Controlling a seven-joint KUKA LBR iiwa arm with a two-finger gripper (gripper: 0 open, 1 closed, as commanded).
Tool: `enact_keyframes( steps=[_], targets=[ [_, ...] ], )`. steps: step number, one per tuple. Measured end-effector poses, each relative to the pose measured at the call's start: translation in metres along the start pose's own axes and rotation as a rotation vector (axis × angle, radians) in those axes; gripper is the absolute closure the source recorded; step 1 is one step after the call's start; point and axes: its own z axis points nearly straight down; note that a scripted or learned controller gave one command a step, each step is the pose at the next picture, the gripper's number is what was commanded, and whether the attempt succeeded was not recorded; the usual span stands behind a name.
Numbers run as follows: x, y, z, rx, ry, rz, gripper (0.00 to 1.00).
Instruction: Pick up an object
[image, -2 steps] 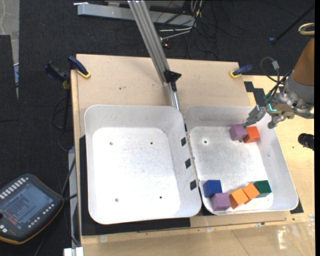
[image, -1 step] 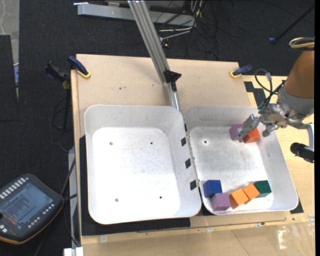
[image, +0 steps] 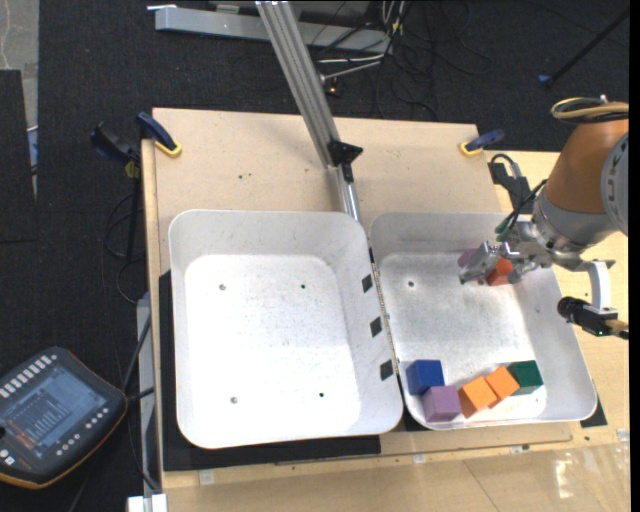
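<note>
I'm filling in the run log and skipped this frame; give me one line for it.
arm: over right bin, upper part | claw: something orange at its tip, grasp unclear | blocks: blue, purple, orange, green along near wall

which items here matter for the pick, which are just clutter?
Job:
gripper
blue block
purple block
orange block
green block
right bin

Lying about:
left bin
teach pendant
clamps
</note>
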Motion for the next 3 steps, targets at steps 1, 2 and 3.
enact_keyframes(
  steps=[1,2,3],
  targets=[
    [0.001,0.0,0.037,-0.002,-0.001,0.001,0.0],
    [0.001,0.001,0.024,-0.007,-0.002,0.0,1.0],
    [0.003,0.009,-0.039,-0.013,-0.004,0.0,1.0]
  ],
)
